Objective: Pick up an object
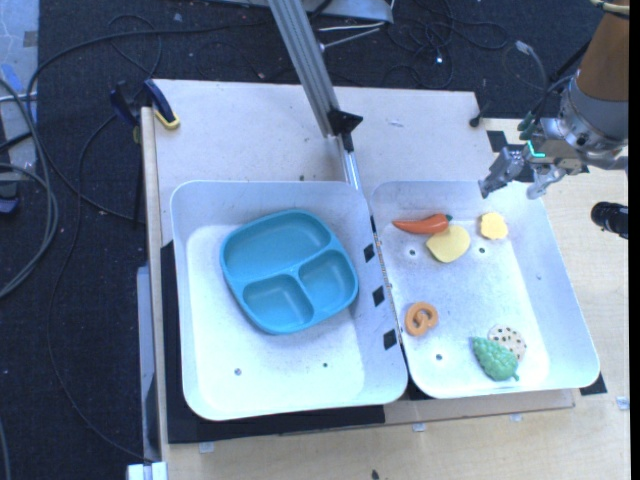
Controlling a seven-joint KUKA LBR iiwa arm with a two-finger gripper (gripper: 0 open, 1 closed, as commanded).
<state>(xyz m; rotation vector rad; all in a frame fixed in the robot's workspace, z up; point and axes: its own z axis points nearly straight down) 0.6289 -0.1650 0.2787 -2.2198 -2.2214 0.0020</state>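
I see a pale wooden counter (250, 128) over dark carpet (80, 268) strewn with cables. The long orange toy carrot (421, 224) lies crosswise in the right-hand white bin (560, 298), tip pointing left. The gripper (518, 180) hovers above the bin's far right corner, jaws spread apart, grasping nothing.

Two white bins (200, 218) on bench (250, 118)

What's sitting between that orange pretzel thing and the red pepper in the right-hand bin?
In the camera view, a yellow piece lies just below the red pepper; from there down to the pretzel is bare bin floor.

2 white bins (200, 218), 1 blue tray (288, 270), 6 toy foods (448, 244)
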